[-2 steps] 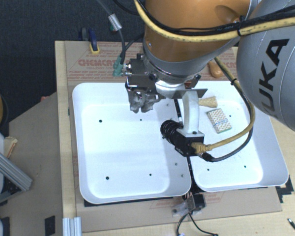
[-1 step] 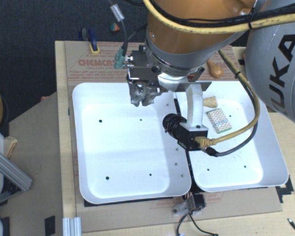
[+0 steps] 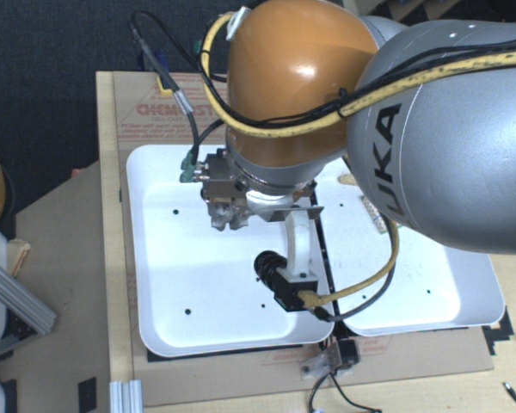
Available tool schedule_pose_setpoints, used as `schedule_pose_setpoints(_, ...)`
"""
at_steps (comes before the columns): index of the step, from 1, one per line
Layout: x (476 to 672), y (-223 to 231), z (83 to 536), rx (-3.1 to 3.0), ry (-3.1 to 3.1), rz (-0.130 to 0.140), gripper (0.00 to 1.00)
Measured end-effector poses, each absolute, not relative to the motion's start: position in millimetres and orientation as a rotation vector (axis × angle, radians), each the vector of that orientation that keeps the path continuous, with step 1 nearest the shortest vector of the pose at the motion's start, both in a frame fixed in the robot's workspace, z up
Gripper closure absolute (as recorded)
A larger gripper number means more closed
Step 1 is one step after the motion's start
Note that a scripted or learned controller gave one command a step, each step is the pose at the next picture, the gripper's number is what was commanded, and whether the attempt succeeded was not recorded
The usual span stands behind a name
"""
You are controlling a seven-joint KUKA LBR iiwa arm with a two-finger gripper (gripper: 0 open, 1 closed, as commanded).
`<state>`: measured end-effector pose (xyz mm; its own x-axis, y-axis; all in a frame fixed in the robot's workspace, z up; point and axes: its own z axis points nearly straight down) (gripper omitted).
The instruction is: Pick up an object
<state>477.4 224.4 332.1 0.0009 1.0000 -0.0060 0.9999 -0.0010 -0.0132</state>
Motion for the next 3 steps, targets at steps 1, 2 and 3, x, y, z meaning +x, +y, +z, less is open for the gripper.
schedule_pose_setpoints(1,480.1,177.9,406.1,-2.23,-2.219,-0.012,1.0)
schedule_pose_setpoints(2,477.7,226.7,315.2,-2.213,-2.222,0.017,1.0)
schedule_pose_setpoints(3,480.2,224.5,463.7,-2.224,-2.228,-0.029,1.0)
